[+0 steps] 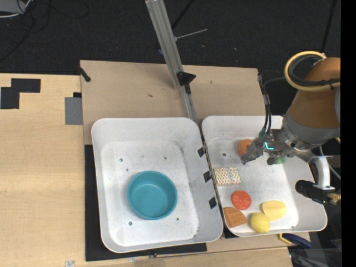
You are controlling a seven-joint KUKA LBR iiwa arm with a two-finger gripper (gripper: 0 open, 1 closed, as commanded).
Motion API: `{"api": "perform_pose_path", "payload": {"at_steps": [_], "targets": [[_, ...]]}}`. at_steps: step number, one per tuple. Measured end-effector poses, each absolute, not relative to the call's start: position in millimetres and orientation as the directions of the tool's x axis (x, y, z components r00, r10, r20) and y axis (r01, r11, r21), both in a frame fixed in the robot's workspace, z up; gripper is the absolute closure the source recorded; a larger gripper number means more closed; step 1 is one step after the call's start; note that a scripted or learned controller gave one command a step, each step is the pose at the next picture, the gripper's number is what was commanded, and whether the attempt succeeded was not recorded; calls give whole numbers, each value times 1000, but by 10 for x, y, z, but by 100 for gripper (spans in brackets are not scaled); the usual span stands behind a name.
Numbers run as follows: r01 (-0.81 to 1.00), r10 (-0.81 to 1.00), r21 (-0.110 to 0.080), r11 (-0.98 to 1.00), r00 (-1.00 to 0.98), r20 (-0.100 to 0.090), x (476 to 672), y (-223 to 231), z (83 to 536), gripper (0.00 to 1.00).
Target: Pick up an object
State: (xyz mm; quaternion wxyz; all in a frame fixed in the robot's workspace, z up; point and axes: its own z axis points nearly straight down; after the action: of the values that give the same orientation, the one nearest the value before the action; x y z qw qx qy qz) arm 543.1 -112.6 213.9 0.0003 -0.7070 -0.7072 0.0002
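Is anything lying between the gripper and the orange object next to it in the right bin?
Nothing visible does. The gripper sits right beside the small orange object near the back of the right bin, with no item between them. The patterned square, red disc and yellow pieces lie nearer the front.

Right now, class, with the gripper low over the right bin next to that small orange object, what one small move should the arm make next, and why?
Probably a short shift toward the left bin, then down. The gripper sits low in the right bin with the orange object just beside its tip, apparently not between the fingers. Centring over it first should give a cleaner grasp.
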Motion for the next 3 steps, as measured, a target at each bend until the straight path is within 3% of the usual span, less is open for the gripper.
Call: {"api": "perform_pose_path", "payload": {"at_steps": [1, 3], "targets": [[1000, 1000, -1, 0, 0, 0, 5431, -1126, 2138, 0], [1000, 1000, -5, 0, 0, 0, 5357, -1187, 1262, 0]]}}
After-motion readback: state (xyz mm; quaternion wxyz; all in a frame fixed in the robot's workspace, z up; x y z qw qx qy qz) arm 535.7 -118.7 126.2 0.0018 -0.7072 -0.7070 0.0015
